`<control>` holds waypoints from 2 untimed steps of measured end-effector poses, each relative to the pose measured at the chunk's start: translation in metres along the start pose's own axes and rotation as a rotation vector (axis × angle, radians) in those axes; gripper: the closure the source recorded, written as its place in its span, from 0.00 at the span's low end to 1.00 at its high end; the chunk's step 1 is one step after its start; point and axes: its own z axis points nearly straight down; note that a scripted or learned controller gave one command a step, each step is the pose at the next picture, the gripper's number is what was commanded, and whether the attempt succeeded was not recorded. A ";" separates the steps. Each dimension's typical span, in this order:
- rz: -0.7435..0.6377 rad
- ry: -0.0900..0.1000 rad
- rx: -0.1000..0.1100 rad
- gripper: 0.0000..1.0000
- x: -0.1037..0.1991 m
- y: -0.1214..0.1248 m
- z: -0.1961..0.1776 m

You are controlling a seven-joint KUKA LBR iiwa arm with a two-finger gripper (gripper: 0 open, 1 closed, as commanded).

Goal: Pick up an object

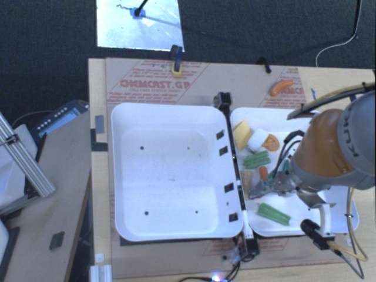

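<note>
The metal gripper (255, 191) hangs low in the right bin (305, 115), whether open or closed I cannot tell, beside a ridged green block (274, 214) on smooth white plastic.

Around my worktop (194, 81) lies dark carpet floor (47, 34), with a shiny metal sheet (138, 16) on it beyond the far edge. A white cable (346, 37) trails across the carpet at the far right.

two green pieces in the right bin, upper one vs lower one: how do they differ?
The upper green piece sits mid-bin beside a small orange piece; the lower green piece lies near the bin's front edge, by itself. The upper one lies nearly level across the view; the lower one slants down to the right. Both are green, elongated and lying flat.
</note>
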 end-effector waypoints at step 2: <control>-0.004 0.001 -0.005 1.00 0.005 0.038 -0.017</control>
